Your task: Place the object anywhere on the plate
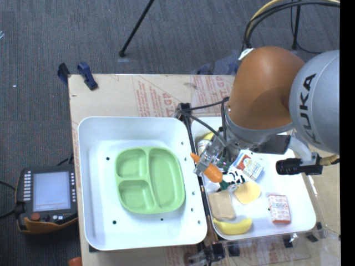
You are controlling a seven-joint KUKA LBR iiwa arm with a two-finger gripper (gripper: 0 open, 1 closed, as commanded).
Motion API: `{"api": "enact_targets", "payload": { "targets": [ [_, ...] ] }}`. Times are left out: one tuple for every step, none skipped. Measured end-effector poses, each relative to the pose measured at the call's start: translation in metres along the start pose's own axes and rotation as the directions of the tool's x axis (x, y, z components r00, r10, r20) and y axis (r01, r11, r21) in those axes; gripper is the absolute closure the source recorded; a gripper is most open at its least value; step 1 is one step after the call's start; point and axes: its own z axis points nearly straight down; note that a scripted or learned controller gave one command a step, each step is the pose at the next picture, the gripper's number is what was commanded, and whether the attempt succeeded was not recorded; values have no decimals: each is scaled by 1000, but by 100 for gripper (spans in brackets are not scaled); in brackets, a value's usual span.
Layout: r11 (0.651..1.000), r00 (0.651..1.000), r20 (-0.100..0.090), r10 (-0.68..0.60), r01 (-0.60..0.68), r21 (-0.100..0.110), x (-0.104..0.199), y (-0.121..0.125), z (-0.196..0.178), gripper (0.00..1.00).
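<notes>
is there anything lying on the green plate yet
No, the green divided plate in the left bin shows bare compartments, while the banana and other toy foods lie in the right bin.

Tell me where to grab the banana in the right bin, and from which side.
Grip the banana across its middle, coming straight down from above. It lies flat along the bin's near edge, curved, long axis roughly left to right, so fingers should close across its narrow width. The toast sits close behind it, so keep that finger tight in.
</notes>
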Motion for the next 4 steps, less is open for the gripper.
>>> {"api": "enact_targets", "payload": {
  "targets": [
    [1000, 1000, -1, -1, 1, 2, 0, 0, 1, 0],
    [976, 976, -5, 216, -215, 10, 45, 45, 93, 0],
    [977, 977, -4, 213, -213, 9, 44, 46, 82, 100],
    [995, 995, 2, 95, -95, -2, 46, 35, -8, 100]
  ]
}}
